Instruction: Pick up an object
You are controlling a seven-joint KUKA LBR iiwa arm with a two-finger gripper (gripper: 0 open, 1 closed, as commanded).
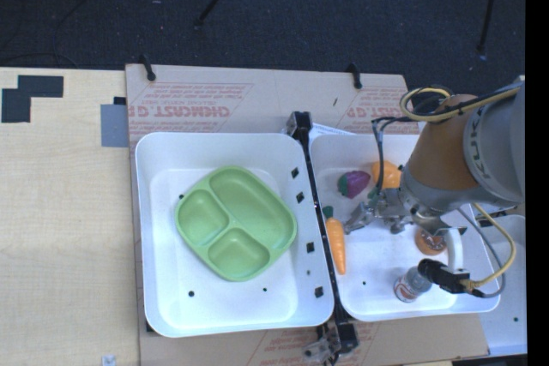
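We're looking down on the bench (69,210) with 2 white bins side by side. The left bin (171,296) carries a light green divided plate (236,221) with 3 compartments, lying flat near the bin's middle.

Over in the right bin (377,304) we have the arm (467,154) reaching in from the right side, its orange band plain above the wrist. The hand (364,214) sits low in the bin's middle, pointing toward the divider between the bins. We cannot tell how its grip stands; the metal parts blur together from up here, and we see nothing clearly caught in it.

Just beside the hand, along the bin's left wall, lies an orange carrot (336,244), lengthwise with the divider. Whether the hand touches it we cannot say. Toward the bin's far edge sits a purple and green object (352,183), and next to it an orange round object (387,174), partly hidden by the arm. Near the bin's front right corner we spot a small grey cylinder (409,285), and by the right wall an orange and white round thing (431,242), partly covered.
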